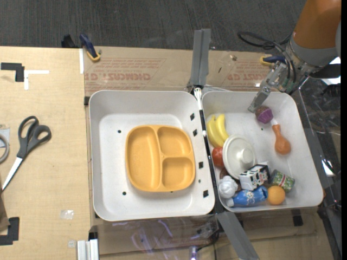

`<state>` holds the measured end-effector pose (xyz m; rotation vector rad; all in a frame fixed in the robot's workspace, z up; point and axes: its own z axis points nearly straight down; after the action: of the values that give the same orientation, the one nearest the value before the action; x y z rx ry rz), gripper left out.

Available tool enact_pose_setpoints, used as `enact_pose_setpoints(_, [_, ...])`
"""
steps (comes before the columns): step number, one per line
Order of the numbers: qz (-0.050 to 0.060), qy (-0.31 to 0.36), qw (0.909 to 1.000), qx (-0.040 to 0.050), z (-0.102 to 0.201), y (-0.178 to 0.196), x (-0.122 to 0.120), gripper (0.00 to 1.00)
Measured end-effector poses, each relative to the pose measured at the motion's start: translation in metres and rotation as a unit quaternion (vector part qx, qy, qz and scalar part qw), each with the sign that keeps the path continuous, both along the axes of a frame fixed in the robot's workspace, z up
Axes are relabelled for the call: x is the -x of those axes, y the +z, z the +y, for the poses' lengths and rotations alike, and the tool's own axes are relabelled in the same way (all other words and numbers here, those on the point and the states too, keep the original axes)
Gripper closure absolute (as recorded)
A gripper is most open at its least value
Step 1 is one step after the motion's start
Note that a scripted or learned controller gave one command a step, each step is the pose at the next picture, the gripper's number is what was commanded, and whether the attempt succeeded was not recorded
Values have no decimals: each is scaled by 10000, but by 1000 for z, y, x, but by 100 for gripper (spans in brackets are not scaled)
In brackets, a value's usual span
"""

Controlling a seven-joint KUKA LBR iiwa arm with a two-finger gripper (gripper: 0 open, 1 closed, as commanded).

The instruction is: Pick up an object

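Observation:
My gripper (259,103) hangs over the far part of the right bin (306,145), reaching in from the upper right. A small purple object (264,114) lies right at its tip; whether it is touched or gripped is unclear. An orange drumstick-shaped toy (281,141) lies just beyond it to the right. The same bin also holds a yellow banana (217,130), a white bowl (239,155), a red item (217,156), a black-and-white toy car (254,176), a blue bottle (248,197), an orange ball (276,195), a green can (283,181) and a white ball (226,187).
The left bin (103,145) holds an orange divided plate (161,157). Scissors (27,140) lie on the wooden bench at the left. A blue clamp (89,46) sits at the back, and a grey bar (200,58) rises between the bins.

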<state>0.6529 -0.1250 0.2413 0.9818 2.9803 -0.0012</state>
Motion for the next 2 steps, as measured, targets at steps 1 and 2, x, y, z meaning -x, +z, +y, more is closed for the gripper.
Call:
enact_pose_setpoints(1, [-9, -319, 9995, 4, -51, -147, -1, 0])
enact_pose_setpoints(2, [-2, -201, 9998, -4, -97, -148, 46, 0])
